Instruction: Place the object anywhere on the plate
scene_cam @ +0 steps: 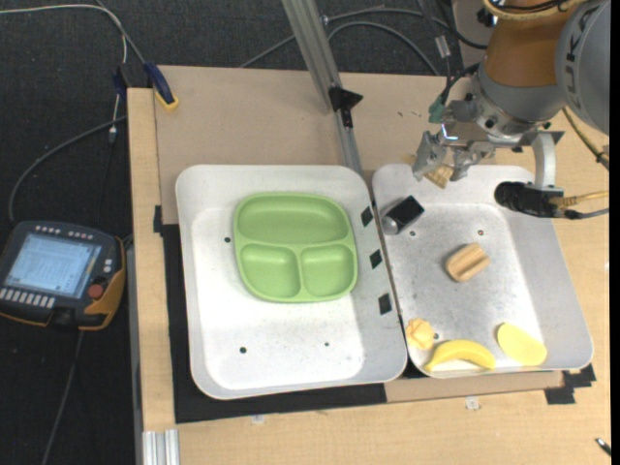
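Camera view: gripper (444, 166) fingers pinch small tan block (442, 174) at far bin edge; shallow hold, may drop short of plate (294, 246).

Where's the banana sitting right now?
The banana lies at the near edge of the right bin, between a pale food piece on its left and a yellow round piece on its right.

grey arm (591, 37) with a broad orange band, black cables, and a metallic pincer (441, 166).
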